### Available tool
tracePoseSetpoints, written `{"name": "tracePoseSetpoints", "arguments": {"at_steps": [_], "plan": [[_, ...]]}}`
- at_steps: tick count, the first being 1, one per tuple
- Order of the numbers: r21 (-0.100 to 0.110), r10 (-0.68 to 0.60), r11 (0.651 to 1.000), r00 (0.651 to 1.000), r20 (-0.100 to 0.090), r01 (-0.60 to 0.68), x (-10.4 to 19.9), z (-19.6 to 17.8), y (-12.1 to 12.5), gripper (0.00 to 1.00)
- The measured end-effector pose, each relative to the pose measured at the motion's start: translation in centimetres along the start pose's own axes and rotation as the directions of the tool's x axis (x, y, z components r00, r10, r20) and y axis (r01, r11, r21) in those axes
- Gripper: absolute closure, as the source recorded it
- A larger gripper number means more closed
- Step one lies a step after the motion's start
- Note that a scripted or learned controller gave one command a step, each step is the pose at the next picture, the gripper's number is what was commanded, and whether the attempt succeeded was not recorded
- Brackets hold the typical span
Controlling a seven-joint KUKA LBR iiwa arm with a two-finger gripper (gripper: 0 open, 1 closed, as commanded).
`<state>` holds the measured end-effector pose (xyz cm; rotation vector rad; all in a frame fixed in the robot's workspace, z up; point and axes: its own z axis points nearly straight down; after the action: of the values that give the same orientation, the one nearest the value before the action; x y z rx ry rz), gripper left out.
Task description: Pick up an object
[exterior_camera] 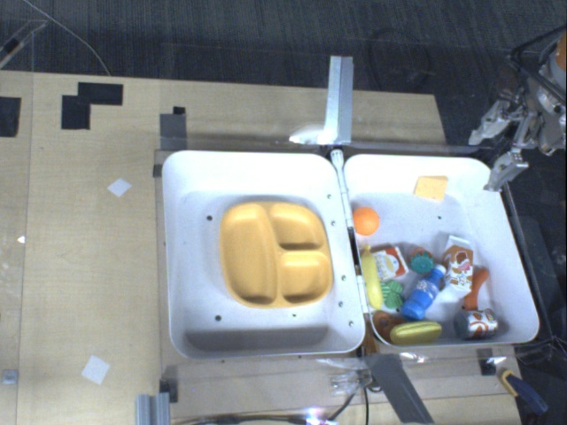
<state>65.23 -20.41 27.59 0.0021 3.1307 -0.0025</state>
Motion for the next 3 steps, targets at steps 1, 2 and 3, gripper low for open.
{"name": "tracePoseSetpoints", "arguments": {"at_steps": [1, 2, 3], "plan": [[0.0, 0.287, 0.958, 0.958, -0.007, -0.287, 4.0, 12.5, 1.9, 0.0], [0.0, 0.287, 0.958, 0.958, -0.003, -0.287, 3.9, 12.3, 1.8, 0.0], [0.0, 0.55, 0.835, 0.835, 0.001, -0.55, 1.0, 11.9, 0.0, 0.0]]}}
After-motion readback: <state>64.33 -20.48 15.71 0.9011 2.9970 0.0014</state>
